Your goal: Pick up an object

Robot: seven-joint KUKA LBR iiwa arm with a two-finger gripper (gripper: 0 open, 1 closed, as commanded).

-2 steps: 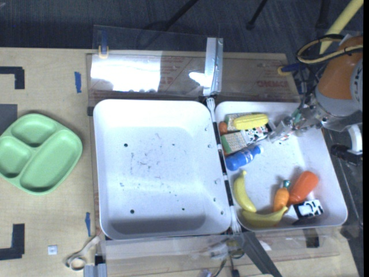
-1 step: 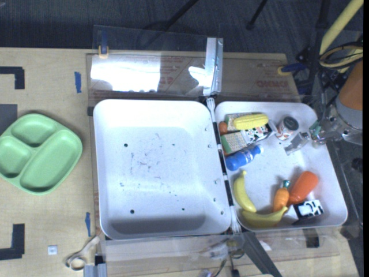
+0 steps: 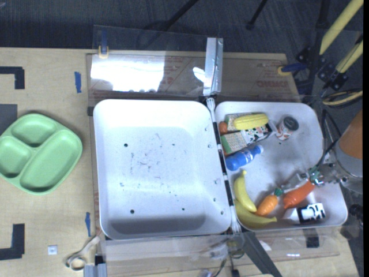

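Note:
The right bin (image 3: 305,111) holds several items: a corn cob (image 3: 248,120), a printed box (image 3: 244,138), a blue bottle (image 3: 243,158), a small metal can (image 3: 286,124), a yellow banana (image 3: 244,201), a small orange carrot (image 3: 267,204), a larger carrot (image 3: 297,194) and a black-and-white object (image 3: 311,213). My gripper (image 3: 317,175) hangs low at the bin's right side, just above the larger carrot's upper end. The arm's orange band (image 3: 351,138) sits at the view's right edge. Nothing is visibly lifted.
The left bin (image 3: 109,114) is a white tray with faint marks on its floor. A green divided plate (image 3: 40,152) lies on the wooden bench to its left. A clear panel (image 3: 150,68) stands behind the bins.

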